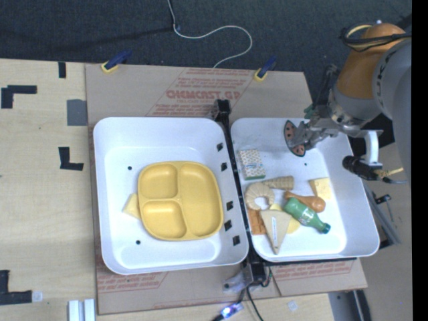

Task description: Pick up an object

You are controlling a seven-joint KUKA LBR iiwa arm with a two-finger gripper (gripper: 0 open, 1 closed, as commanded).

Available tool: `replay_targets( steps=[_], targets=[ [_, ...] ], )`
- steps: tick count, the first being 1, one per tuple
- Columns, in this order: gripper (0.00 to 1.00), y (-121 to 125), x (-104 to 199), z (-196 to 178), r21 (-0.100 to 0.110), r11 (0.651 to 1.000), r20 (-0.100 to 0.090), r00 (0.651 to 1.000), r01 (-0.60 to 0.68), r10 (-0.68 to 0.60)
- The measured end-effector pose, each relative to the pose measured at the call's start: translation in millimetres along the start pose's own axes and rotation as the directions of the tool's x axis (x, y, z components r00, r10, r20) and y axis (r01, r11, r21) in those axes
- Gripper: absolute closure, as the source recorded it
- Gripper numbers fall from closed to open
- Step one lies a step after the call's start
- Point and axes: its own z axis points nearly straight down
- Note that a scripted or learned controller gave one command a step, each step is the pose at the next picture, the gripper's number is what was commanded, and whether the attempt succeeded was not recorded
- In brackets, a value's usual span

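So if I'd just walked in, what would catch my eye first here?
Probably the yellow divided plate, sitting big and bright in the left bin. Next, the heap of toy food in the right bin: a green bottle lying on its side among cheese-like wedges. Then the grey arm with its orange band, reaching in from the right with its gripper over that bin's far end.

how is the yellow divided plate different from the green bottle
The yellow divided plate sits in the left bin; the green bottle lies in the right bin. The plate is far larger and flat, with three compartments; the bottle is slim and on its side. The plate lies apart; the bottle rests among other items.
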Motion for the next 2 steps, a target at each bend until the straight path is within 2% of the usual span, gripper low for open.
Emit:
replay_targets(
  steps=[1, 2],
  targets=[
    [1.00, 8, -7, -56, -0.002, 1.000, 0.001, 1.000, 0.002, -0.002],
    [1.00, 8, -7, -70, 0.004, 1.000, -0.001, 1.000, 0.002, -0.002]
  ],
)
